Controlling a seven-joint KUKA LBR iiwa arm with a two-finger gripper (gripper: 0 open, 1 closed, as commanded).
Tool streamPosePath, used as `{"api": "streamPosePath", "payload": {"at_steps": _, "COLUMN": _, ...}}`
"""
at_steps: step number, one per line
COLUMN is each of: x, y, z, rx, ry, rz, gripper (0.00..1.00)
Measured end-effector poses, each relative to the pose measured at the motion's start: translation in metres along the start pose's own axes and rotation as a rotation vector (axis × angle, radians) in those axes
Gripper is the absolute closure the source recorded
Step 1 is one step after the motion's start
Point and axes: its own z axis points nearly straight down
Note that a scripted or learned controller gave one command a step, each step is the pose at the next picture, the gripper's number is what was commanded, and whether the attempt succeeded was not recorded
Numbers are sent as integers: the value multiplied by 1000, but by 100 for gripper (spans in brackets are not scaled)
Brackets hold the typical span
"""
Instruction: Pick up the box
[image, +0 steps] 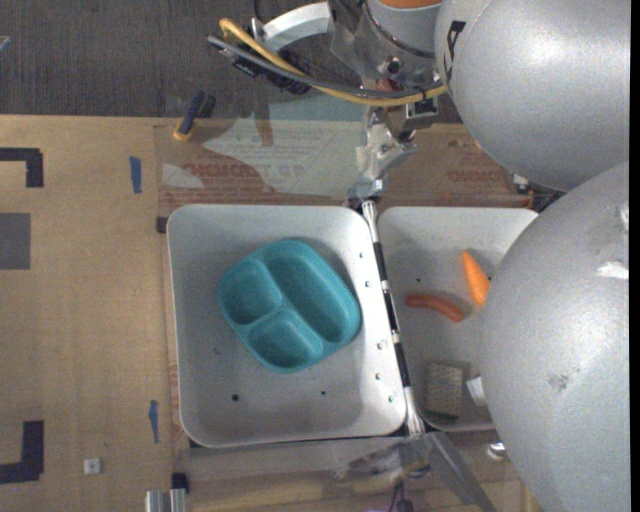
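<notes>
A small grey-brown box (445, 388) lies in the right bin (430, 232), near its front left corner. The arm's big grey body covers the bin's right side. My gripper (378, 160) hangs beyond the back edge of the bins, over the cardboard above the divide between them. It is far from the box, and nothing shows in its grasp.
A teal divided plate (290, 302) sits in the middle of the left bin (200, 380). In the right bin an orange carrot (475, 276) and a reddish sausage (435, 306) lie behind the box. A white object (474, 388) peeks out beside the box, under the arm.
</notes>
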Motion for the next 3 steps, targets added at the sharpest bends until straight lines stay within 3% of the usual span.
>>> {"api": "streamPosePath", "payload": {"at_steps": 1, "x": 60, "y": -42, "z": 1, "rx": 0, "ry": -1, "rz": -45, "gripper": 100}}
{"api": "streamPosePath", "payload": {"at_steps": 3, "x": 64, "y": -38, "z": -13, "rx": -7, "ry": -5, "rz": -38, "gripper": 100}}
